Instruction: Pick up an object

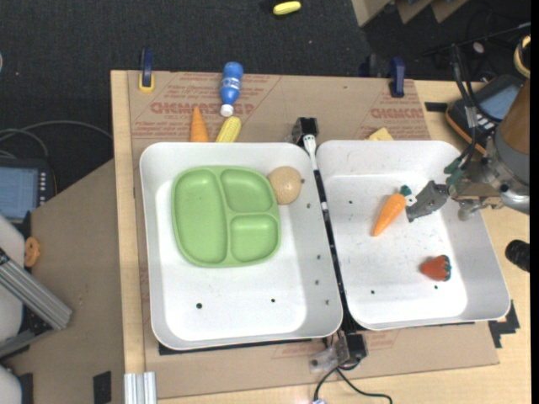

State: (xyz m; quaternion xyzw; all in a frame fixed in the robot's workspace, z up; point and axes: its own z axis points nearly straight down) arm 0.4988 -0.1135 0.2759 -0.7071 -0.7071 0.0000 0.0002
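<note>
An orange toy carrot [388, 214] with a green top lies in the right bin [396, 305], tilted, in its upper middle. A red strawberry [435, 268] lies nearer the bin's front right. My gripper [425, 200] hangs over the right bin just right of the carrot's green end, close to it; nothing shows in its grasp. In the left bin [244, 310] sit a green divided plate [226, 215] and a tan round object [285, 184] at the plate's upper right corner.
Behind the left bin lie a blue and white bottle [230, 87], a small orange carrot [198, 126] and a yellow corn piece [228, 129]. A yellow wedge [381, 135] rests behind the right bin. A black clamp [305, 130] sits between the bins.
</note>
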